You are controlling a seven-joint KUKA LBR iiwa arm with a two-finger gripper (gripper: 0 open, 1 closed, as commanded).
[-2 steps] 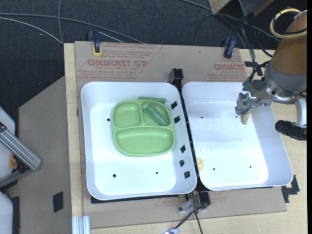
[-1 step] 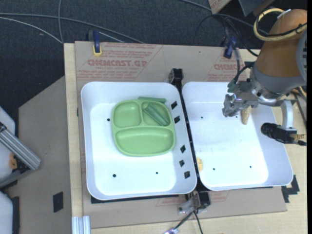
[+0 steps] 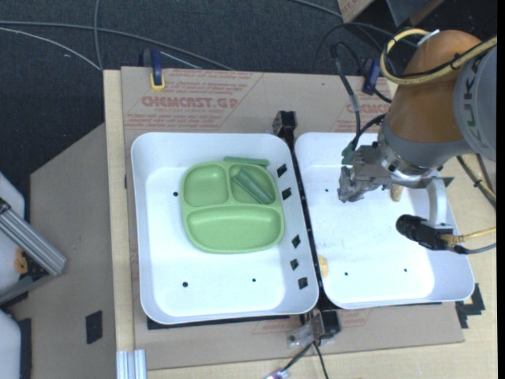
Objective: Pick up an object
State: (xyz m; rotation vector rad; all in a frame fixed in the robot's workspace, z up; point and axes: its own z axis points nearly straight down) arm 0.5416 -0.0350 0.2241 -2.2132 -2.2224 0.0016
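A light green divided plate (image 3: 231, 208) lies in the left bin (image 3: 162, 283). In its upper right compartment rests a darker green oblong piece (image 3: 254, 183), and a flat green strip (image 3: 246, 163) pokes out from behind the plate's far rim. My gripper (image 3: 349, 189) hangs low over the upper left part of the right bin (image 3: 379, 287), just right of the divider between the bins. I see nothing held in it. The gripper stands well apart from the plate.
Black clips (image 3: 297, 243) line the divider between the bins, and a black bracket (image 3: 284, 121) sits at its far end. A small yellowish bit (image 3: 322, 268) lies at the right bin's left rim. The arm's orange band (image 3: 430, 85) looms over the right bin's far side.
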